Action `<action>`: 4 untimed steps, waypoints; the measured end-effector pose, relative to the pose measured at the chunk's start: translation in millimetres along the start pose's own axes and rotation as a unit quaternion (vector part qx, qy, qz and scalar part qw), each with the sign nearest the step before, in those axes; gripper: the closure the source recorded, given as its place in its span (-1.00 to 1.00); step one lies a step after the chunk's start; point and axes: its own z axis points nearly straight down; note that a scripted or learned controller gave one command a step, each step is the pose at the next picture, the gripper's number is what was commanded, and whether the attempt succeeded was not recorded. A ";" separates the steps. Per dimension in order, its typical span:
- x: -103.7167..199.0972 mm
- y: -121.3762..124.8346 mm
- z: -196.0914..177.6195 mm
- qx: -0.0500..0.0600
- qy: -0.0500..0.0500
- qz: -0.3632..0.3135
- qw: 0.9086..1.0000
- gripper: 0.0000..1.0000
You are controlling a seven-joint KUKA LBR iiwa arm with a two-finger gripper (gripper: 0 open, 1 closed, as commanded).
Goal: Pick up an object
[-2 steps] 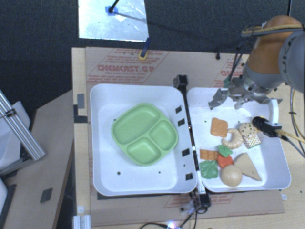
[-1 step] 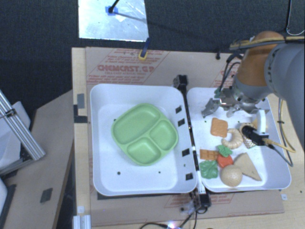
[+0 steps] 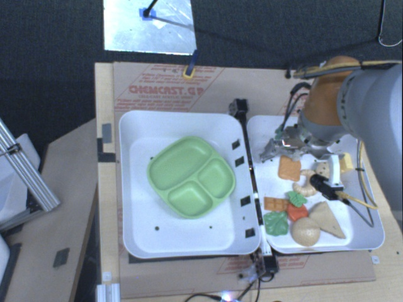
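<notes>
Arm [image 3: 352, 99] over right bin [image 3: 264, 131]; gripper [image 3: 280, 145] near its far-left corner, finger state indeterminable. Toy foods [image 3: 302, 212] along near edge. Left bin [image 3: 135, 231] holds 1 green plate [image 3: 191, 176].

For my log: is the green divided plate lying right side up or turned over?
Right side up: the green divided plate shows its three hollow compartments facing up.
</notes>
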 end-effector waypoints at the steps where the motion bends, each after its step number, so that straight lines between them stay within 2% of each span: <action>1: -0.6 1.8 -13.4 -0.003 -0.001 0.000 1.000 1.00; 2: 5.4 11.8 -65.1 -0.002 0.000 -0.002 1.000 1.00; 3: -2.3 7.1 -114.6 -0.001 0.000 0.000 1.000 1.00; 4: -2.0 8.0 -141.6 -0.001 0.000 -0.002 1.000 1.00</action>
